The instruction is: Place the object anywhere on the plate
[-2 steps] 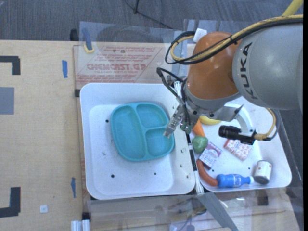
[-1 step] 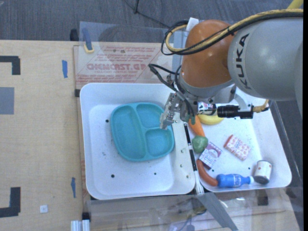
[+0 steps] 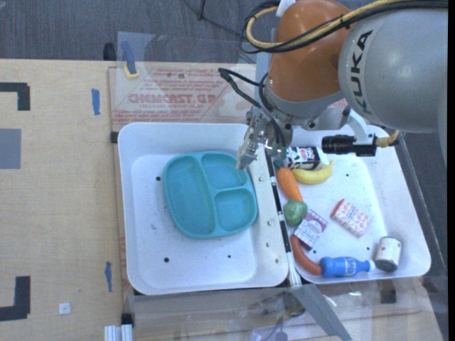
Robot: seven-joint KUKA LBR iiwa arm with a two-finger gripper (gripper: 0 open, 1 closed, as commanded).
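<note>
We see the grey arm's two-finger gripper, nothing visibly in it and its opening impossible to judge, at the teal divided plastic plate's two o'clock rim, while the orange toy carrot, probably light, stiff and best pinched mid-body, lies at three o'clock.

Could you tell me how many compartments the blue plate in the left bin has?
3: on the blue plate, one long along its left side, one upper right, one lower right. The end effector overlaps the upper-right corner.

1 fixed camera | above bench | slanted downward | both bins in frame
</note>
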